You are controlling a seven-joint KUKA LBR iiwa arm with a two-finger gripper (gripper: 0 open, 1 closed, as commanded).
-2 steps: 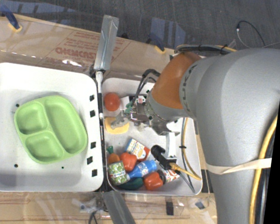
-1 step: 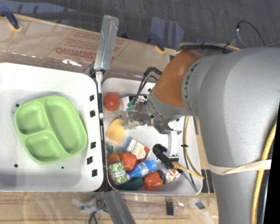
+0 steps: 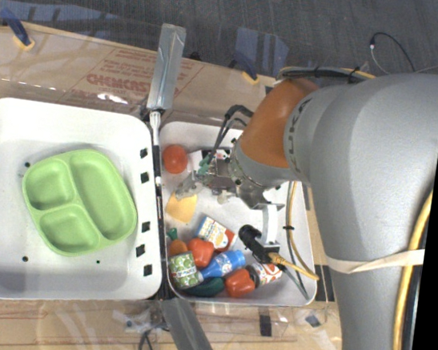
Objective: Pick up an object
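Arm: we are seeing the grey arm reaching in from the table's right edge and bending down over the right bin, which is where the loose things are lying, so we are judging this a descent toward a pick.
End effector: the end effector is hanging over the upper half of the right bin; we cannot tell how it is set, because the wrist and cabling are covering it.
Right bin: the right bin is serving as the source, its things crowding toward its near edge and lower corners.
Likely targets: the red ball is lying near the bin's upper left corner, and the yellow block is sitting along its left wall; both are just beside the end effector, and nothing is being carried that we can see.
Pile: a white carton, a blue bottle, a green-labelled can and a red pepper-like piece are touching one another at the near edge.
Left bin: the left bin is holding a green divided plate resting flat near its middle, well apart from the arm.
Counts: we are counting two bins, one plate with three compartments, one ball, one yellow block; the pile is too tangled to count exactly.
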